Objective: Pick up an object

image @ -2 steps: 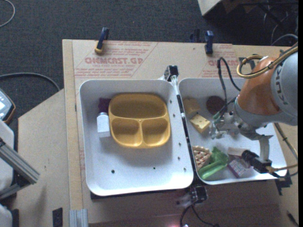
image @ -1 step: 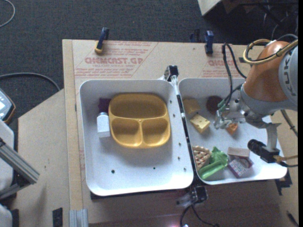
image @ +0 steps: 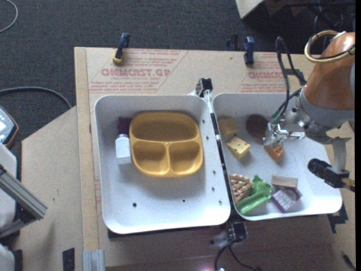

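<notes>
You have the bench (image: 84, 151) carrying two white bins side by side. The left bin (image: 146, 208) holds a yellow divided tray (image: 166, 143), with a small white bottle (image: 123, 149) touching the tray's left edge.

The right bin (image: 316, 199) holds the loose pieces. The arm (image: 330, 83) reaches in from the right and sits over its upper middle. Near the bottom of the bin lie a green leafy piece (image: 256, 193), a waffle-patterned piece (image: 239, 185) just beside it, and a purple box (image: 286, 199) with a tan block (image: 284, 182) above it. Toward the top lie a dark round piece (image: 257, 125), a pale chunk (image: 228, 126) and a cheese wedge (image: 238, 147).

The gripper (image: 276, 140) hangs low, right over a small orange wedge (image: 275, 151), which lies on the bin floor. Whether the gripper is spread or closed cannot be read from this angle, and nothing shows as held.

You are most likely at the descent or the grasp itself, with the orange wedge the probable target. The next move calls for closing squarely across the wedge and then lifting straight up, clear of the dark round piece nearby. The wedge is small and slanted, so it may slip out.
</notes>
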Controlling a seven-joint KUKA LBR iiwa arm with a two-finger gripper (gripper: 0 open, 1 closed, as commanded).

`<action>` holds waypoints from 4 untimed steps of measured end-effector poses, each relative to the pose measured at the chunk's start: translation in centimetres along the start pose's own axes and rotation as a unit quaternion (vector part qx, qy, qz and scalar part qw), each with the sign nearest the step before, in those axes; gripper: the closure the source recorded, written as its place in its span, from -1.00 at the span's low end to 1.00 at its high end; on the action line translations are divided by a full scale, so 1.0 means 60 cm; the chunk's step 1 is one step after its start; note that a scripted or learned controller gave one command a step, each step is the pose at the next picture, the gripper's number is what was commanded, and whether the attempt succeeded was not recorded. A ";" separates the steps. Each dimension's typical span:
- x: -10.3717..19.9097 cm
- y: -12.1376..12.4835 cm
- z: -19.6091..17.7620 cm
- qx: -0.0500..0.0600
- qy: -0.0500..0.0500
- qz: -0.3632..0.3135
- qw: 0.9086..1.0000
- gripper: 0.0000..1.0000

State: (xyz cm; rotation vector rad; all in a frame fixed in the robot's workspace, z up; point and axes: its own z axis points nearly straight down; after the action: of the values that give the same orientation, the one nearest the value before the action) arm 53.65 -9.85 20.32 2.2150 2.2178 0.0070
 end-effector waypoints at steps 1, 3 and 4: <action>0.000 0.002 -0.039 0.001 0.000 0.000 1.000 1.00; 0.112 0.045 -0.034 0.002 0.000 0.000 1.000 1.00; 0.082 0.054 -0.041 0.002 0.000 0.001 1.000 1.00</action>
State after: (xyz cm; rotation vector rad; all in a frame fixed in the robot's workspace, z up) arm 56.84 -4.92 22.82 2.2202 2.2170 0.0029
